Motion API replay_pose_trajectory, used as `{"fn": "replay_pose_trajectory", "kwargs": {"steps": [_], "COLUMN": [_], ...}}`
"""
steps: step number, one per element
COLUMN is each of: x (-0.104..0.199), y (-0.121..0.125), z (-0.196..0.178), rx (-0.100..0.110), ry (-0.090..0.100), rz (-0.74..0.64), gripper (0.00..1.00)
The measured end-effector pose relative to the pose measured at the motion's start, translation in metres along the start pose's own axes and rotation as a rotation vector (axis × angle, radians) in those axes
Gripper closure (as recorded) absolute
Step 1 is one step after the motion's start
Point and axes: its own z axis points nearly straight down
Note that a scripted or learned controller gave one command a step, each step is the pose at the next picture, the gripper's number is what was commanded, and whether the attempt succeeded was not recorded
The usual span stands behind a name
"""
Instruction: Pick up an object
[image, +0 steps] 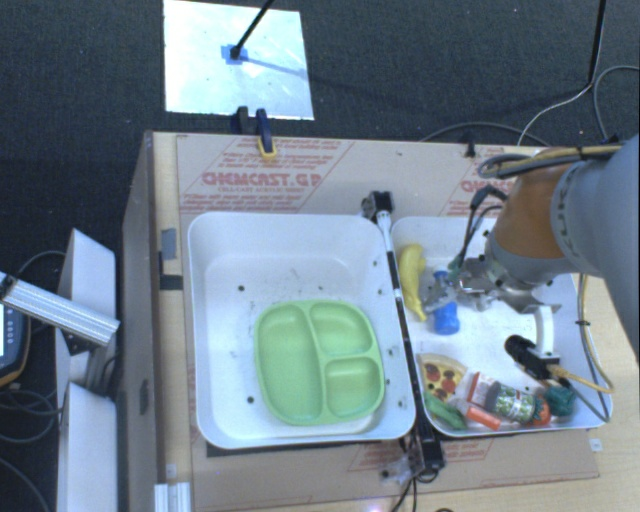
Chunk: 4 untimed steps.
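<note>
Toys lay in the right bin (580, 300): a yellow banana (412, 270), a blue cup (445, 319) and a pizza slice (441, 377). Left of them sat a green plate (320, 360). Above the cup hung the end effector (447, 290); I cannot tell its grip.

Left bin (215, 300) has open floor around a green plate (320, 360); right bin's (590, 425) near end is crowded with toys (495, 400).

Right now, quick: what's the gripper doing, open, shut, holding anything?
Gripper: low in the right bin, by the banana and the blue object. Open or closed cannot be told, and no held object can be made out.
</note>
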Motion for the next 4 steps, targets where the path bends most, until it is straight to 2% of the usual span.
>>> {"fn": "replay_pose_trajectory", "kwargs": {"steps": [1,2,3,4], "x": [0.015,0.016,0.013,0.019], "y": [-0.011,-0.003,0.019,-0.006], "z": [0.000,0.000,0.000,0.000], "rx": [0.000,-0.001,-0.002,0.000], "ry": [0.001,0.001,0.000,0.000], "rz": [-0.001,-0.001,-0.001,0.001], "gripper": [0.00,0.00,0.00,0.00]}}
